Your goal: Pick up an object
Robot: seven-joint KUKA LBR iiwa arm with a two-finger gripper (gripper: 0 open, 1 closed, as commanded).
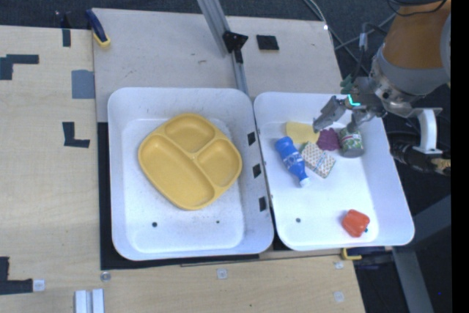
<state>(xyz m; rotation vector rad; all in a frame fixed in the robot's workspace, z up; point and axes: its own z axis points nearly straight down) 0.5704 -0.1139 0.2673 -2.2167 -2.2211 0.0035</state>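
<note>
The right bin [381,179] holds a cluster of small things: a blue bottle [292,160], a pale yellow block [299,131], a checkered pouch [319,160], a purple piece [328,139] and a small greenish can [352,145]. A red object [356,223] lies alone near the bin's front right corner. My gripper [340,124] hangs over the back of the cluster, open, its fingers spread to either side of the purple piece and beside the can. I see nothing held between the fingers.
The left bin [124,157] holds a yellow divided plate [190,159]. A metal pole [212,4] slants in from the top to the bins' shared back edge. Cables run over the dark floor behind the bench.
</note>
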